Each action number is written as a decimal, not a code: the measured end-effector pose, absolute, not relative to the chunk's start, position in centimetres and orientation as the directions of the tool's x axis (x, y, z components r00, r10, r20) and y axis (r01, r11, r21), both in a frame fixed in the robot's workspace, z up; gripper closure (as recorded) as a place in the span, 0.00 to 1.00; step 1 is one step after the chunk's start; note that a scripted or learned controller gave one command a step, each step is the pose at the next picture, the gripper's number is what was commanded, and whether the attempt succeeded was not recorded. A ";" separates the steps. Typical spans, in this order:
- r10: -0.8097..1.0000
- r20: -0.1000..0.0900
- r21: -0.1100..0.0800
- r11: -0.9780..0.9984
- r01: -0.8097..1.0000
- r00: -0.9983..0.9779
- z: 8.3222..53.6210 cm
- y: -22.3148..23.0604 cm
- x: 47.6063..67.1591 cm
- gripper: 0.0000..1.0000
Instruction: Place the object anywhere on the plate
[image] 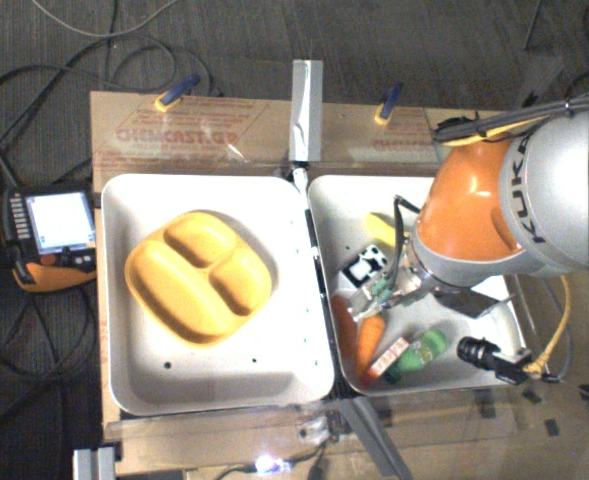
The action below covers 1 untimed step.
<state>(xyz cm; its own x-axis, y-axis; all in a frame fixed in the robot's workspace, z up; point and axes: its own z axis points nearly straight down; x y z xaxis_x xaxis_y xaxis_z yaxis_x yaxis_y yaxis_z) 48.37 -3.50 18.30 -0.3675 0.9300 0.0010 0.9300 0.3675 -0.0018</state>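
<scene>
One end effector (379,293), right of centre in the frame, low over the right bin (414,184), at the end of the grey arm (474,218) with its orange band. We cannot tell how far open it is; the wrist covers it from above, and we see nothing held in it.

Just below it, touching or nearly so, we mark the top end of an orange carrot (368,340). The carrot lies lengthwise near the right bin's left wall, tip toward the lower edge of the frame, and none of it is on the plate.

- Just above-left of the end effector: a small black-and-white item (366,265), type unclear.
- Further up: a yellow item (382,230), partly hidden by the arm.
- Right of the carrot's lower half: a red-and-white item (387,358), beside or touching the carrot.
- Right of that: a green item (421,352), lower middle of the bin.

Moving left, we mark the left bin (174,368), side by side with the right one. It holds the yellow divided plate (199,278), set at an angle in the bin's upper middle, with nothing in its compartments. The plate is well apart from the carrot, with the bin walls between.

Both bins sit on the brown counter (204,133). At the far left edge of the frame, off the counter, we see a handheld unit with a lit screen (54,223).
</scene>
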 end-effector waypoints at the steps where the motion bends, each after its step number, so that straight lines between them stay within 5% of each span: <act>1: 0.842 0.000 -0.003 0.540 0.842 -0.540 18.6 4.1 50.0 1.00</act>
<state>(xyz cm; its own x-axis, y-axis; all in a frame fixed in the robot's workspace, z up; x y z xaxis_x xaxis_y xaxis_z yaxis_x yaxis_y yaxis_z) 50.02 4.06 18.61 -0.5396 0.8419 0.0000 0.8419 0.5396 -0.0031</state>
